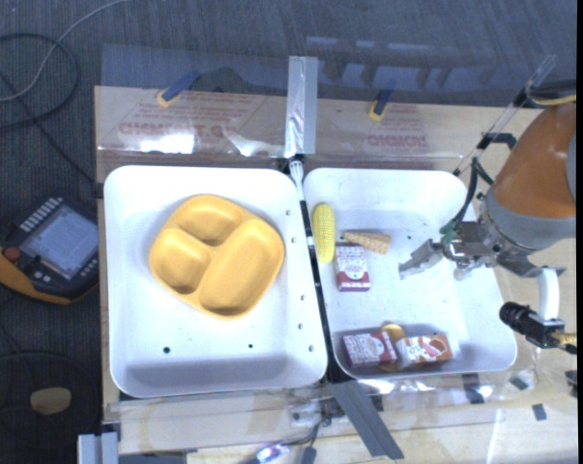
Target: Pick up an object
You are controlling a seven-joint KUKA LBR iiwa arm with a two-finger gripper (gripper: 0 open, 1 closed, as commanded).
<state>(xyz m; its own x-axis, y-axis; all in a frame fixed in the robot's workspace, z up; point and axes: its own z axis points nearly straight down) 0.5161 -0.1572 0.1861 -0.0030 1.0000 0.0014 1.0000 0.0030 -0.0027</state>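
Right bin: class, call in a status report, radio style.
Gripper over right bin, holding nothing visible. Corn cob, small carton, packets lie untouched. Nothing blocking.

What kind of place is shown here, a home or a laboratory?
Probably a robotics lab: an arm's gripper reaches over two white bins, toy food such as corn lies inside, and a control pendant sits on the floor.

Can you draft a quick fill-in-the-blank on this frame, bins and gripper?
1. The yellow sectioned plate lies in the ____ bin.
2. The corn cob lies against the right bin's ____ wall.
3. The gripper hovers over the ____ bin.
4. The small red carton lies just ____ the corn cob, as seen in the view.

Missing words: left; left; right; right of
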